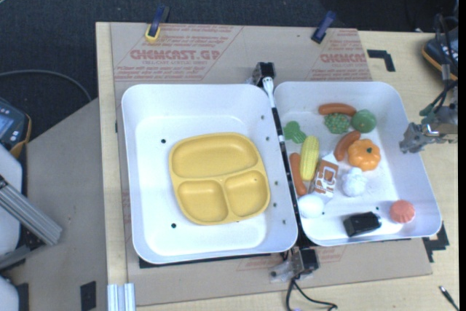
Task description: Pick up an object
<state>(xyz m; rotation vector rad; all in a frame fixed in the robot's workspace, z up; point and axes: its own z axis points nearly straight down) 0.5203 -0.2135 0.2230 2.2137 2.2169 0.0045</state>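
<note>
The claw (421,133) hangs at the right bin's (393,95) right rim, gripping nothing; how far it is open cannot be told. Toy food fills that bin: corn (309,156), a small pumpkin (364,154), a tomato (402,211). The left bin (138,156) holds a yellow divided plate (217,177).

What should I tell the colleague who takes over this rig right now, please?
Gripper: at the right bin's right rim, nothing visibly held; finger state unclear.
Right bin holds the toy food: corn, orange pumpkin, broccoli, sausage, carrot, white egg, black block, orange ball and others.
Left bin holds a yellow divided plate.
Done: nothing picked up.
Left: grasp and lift one object.
</note>
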